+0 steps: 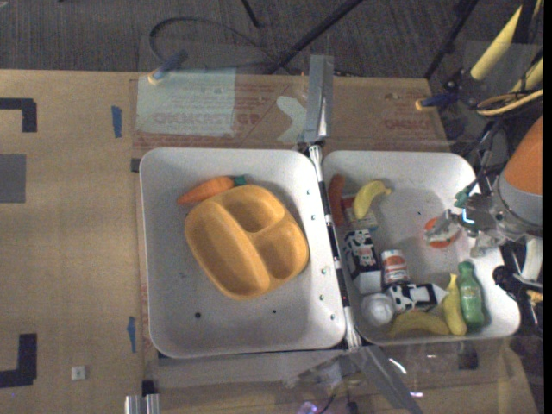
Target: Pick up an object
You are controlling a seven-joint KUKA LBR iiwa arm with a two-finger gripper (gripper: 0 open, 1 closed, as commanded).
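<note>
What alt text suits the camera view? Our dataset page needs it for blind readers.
A grey arm's gripper hovers over a small orange-red object in the right white bin, among a green plastic bottle, yellow toy bananas and small cartons. The left white bin holds a yellow divided plate and an orange toy carrot.

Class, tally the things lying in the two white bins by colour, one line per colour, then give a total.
Orange: 2, carrot, divided plate
Yellow: 3, bananas
Green: 1, bottle
Black-and-white: 2, cartons
Red: 3, sausage, can, item by the hand
White: 1, ball
Total: 12
</note>
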